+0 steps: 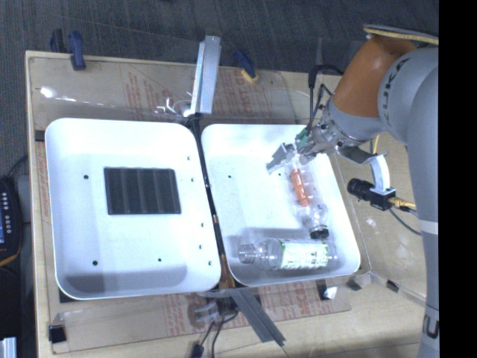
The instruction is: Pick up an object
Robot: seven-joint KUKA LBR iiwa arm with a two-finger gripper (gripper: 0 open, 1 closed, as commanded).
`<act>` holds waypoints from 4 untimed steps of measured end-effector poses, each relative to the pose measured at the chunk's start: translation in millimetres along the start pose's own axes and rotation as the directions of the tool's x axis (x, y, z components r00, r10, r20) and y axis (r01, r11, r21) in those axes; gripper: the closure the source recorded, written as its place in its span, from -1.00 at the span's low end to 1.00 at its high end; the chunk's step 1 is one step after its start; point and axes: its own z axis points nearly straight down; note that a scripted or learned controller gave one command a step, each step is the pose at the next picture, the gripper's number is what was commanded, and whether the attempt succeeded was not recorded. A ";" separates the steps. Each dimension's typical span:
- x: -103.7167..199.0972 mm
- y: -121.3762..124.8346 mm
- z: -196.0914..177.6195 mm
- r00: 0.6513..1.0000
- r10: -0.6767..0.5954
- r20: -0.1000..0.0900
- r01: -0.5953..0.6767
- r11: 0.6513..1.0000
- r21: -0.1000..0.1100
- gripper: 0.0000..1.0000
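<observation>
In the right bin (246,200) lie two clear plastic bottles. One with an orange label (302,189) runs down the bin's right side, its black cap (319,233) toward the front. The other, with a green and white label (289,254), lies along the front wall. My gripper (283,157) hangs over the back right part of this bin, just above the upper end of the orange-label bottle. I see nothing clearly held in it.
The left bin (67,200) holds a dark ribbed rectangular slab (141,190) near its middle. A grey metal bar (206,73) stands behind the gap between the bins. Blue clamps (74,47) grip the bench's back edge.
</observation>
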 end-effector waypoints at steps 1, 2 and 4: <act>-4.4 31.0 93.6 0.997 -0.071 -0.005 0.071 0.997 0.005 -1.00; -4.2 11.8 -3.0 0.999 -0.042 -0.001 0.042 0.999 0.001 -1.00; 6.5 -27.1 36.8 0.986 -0.169 -0.001 0.169 0.986 0.001 -1.00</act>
